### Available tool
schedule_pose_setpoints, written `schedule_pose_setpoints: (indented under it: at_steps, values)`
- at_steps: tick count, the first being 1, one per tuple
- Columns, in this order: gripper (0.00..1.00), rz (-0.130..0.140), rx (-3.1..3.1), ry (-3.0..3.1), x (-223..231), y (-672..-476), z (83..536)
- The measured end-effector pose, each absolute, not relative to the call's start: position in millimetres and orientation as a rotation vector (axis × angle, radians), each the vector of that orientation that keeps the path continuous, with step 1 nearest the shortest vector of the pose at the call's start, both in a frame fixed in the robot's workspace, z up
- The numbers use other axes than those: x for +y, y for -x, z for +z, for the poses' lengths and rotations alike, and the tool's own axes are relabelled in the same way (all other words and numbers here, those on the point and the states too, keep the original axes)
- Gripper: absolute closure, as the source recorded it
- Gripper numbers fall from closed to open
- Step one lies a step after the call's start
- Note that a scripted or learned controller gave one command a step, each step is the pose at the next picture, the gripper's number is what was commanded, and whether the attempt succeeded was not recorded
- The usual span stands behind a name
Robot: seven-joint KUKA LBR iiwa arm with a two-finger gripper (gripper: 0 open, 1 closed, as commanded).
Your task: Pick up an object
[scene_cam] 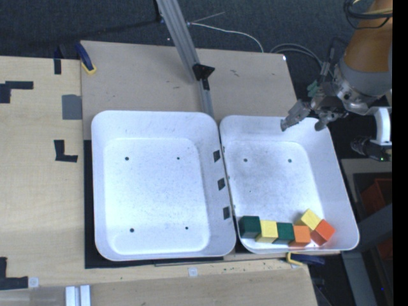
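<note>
From my camera view, the claw (300,123) hangs open and holds nothing, above the right bin's (331,164) far rim. Well below it I count 6 blocks (285,231): 2 green, 2 yellow, 2 orange.

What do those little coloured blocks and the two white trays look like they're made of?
The small coloured cube blocks, in green, yellow and orange, have flat matte faces and sharp edges; they look like painted wood or perhaps foam, but the picture leaves that open. The two shallow white trays look like moulded plastic: smooth rounded corners, a slight sheen, and fine dark scuff speckles on the floors.
</note>
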State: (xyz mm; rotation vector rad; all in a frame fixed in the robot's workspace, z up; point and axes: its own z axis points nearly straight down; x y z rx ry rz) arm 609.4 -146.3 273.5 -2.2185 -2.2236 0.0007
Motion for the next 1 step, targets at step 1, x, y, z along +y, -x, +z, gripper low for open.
schedule_pose_setpoints:
  at_steps: [1]
  values:
    - [0.0, 0.0, -2.224, 2.214, -111.8, -554.0, 290.0]
